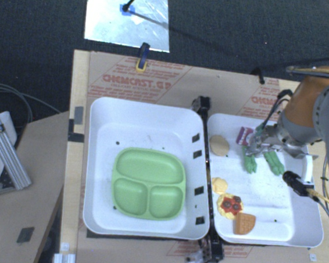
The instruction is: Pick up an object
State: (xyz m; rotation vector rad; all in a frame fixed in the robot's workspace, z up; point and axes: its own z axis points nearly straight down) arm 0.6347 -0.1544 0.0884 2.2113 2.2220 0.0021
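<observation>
1. Food toys sit nearest the camera in the right bin (pixel 308 233): a waffle-like wedge (pixel 244 223) at the front, touching a pizza-like piece (pixel 230 205) with red dots just behind it, and a small yellow piece (pixel 219 185) behind that. All three hug the bin's left side, well apart from where the arm is working, so I'd judge they are not the target right now.

2. Left bin (pixel 101 150) next: a green divided tray (pixel 148 183) lies flat in its middle, compartments up. It looks like a drop place or just a spare object; nothing rests in it.

3. Mid-depth in the right bin, a round tan piece (pixel 219 145), bun-like, sits close to the dividing wall, alone.

4. Now the action! The gripper (pixel 261 147) is down low at the back half of the right bin, with two green pieces (pixel 263 162) splayed just under and in front of it. Whether those are toy objects or finger covers I can't tell, and I can't tell how the end effector stands, or if anything is held.

5. Just beside it, to the left, a purple-and-white item (pixel 245 135) stands near the back wall; that or the green pieces seem the likeliest pick, given where the arm has been aimed.

6. Farthest: the arm (pixel 312 111), orange band (pixel 301 107) showing, leans in from the right over the bin rim, wrist angled down.
</observation>
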